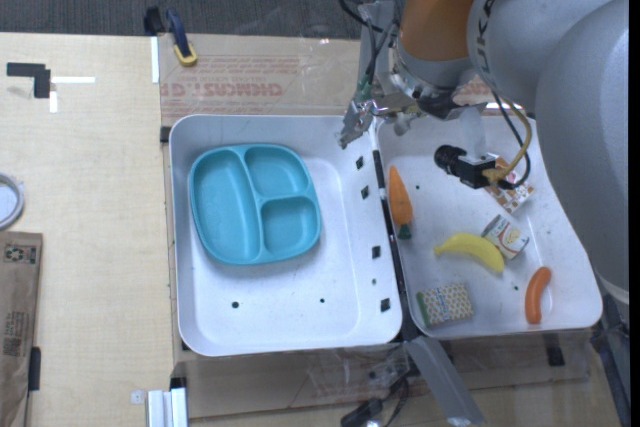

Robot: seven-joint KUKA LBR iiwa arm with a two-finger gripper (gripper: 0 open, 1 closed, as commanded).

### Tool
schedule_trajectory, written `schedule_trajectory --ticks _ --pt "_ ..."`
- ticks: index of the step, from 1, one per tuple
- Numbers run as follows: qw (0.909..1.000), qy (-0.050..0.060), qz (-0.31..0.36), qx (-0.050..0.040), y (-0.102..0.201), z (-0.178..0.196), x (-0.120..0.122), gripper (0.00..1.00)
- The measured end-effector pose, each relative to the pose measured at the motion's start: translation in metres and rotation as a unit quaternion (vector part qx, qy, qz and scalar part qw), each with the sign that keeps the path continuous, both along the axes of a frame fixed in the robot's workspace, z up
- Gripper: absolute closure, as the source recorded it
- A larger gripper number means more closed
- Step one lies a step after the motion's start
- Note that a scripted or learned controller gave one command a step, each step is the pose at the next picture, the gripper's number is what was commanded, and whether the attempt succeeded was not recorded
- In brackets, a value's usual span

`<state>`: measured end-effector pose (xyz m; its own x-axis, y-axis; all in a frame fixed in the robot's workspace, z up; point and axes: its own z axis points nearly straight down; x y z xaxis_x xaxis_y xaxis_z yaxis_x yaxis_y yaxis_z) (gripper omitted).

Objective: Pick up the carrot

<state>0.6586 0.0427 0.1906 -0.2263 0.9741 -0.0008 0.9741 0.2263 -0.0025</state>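
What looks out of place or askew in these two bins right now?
Little stands out. The carrot lies tight against the dividing wall of the right bin, which could make it awkward to grasp. The small carton lies tipped beside the banana. The blue plate sits flat in the left bin.

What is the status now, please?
Gripper above the bins' divider, nothing between fingers. Carrot in right bin, against its left wall. Path clear.

You have a pale wooden bench [80, 215] carrying two white bins; the left bin [270, 315] sits left of and below the gripper [358, 120], the right bin [560, 245] to its lower right; both touch along the middle; a cardboard sheet [260, 80] lies behind them.
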Motion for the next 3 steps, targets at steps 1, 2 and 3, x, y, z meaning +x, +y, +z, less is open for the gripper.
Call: schedule_trajectory --ticks 1,2,3 --pt "0.9955 0.000 0.094 0.0006 -0.060 0.001 -0.080 0.00" --pt "0.9787 0.000 0.205 0.0008 -0.112 0.001 -0.084 0.00" --pt "0.9825 -0.001 0.186 0.0003 -0.012 0.000 -0.046 0.00"
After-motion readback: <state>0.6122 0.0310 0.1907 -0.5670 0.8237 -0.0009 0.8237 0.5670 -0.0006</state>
